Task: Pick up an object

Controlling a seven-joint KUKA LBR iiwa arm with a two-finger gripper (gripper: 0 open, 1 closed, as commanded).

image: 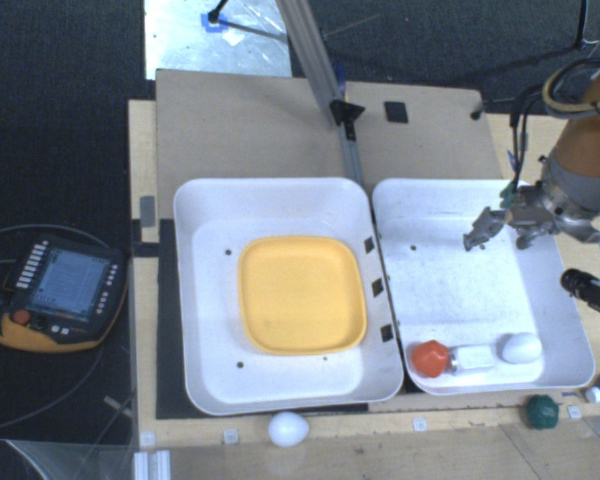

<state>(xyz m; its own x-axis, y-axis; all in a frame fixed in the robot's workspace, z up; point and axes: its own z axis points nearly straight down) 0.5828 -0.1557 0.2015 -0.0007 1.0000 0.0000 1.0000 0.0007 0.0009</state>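
In the camera view the end effector (492, 226) hangs over the right bin (450, 268), fingers apart and gripping nothing. The nearest objects, a white egg shape (521, 348), a red ball (430, 358) and a white block (472, 358) between them, lie well below it along the bin's near wall.

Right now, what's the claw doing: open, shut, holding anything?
Claw: open, holding nothing, above the right bin.

The tan bench (250, 118) carries two shallow white bins side by side, the left bin (205, 368) and the right bin (565, 363). On its front edge lie a white egg-shaped object (288, 429) and a dark green ball (541, 411).
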